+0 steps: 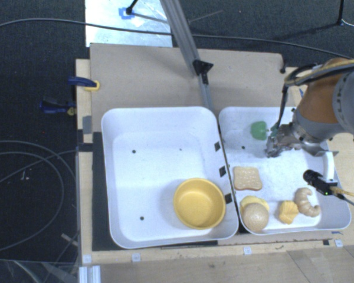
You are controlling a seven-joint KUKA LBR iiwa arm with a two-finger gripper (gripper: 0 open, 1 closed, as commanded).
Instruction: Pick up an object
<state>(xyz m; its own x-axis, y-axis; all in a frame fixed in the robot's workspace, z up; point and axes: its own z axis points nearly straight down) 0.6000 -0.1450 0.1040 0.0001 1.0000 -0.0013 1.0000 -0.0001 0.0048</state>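
Observation:
The right bin [342, 217] holds a green round object [258, 130] near its far edge, a slice of toast [247, 178] by the left wall, a pale round bun [255, 214], a small yellow piece [287, 211] and a croissant [307, 201] along the front. My gripper [274, 148] hangs low over the right bin floor, just right of and below the green object, apart from the toast. Nothing shows between its fingers.
A yellow bowl [199, 202] sits in the left bin [135, 128] at its front right corner. A grey pole [183, 34] slants across the back of the bench. Blue clamps [76, 82] grip the bench's left edge. Cables lie on the dark floor.

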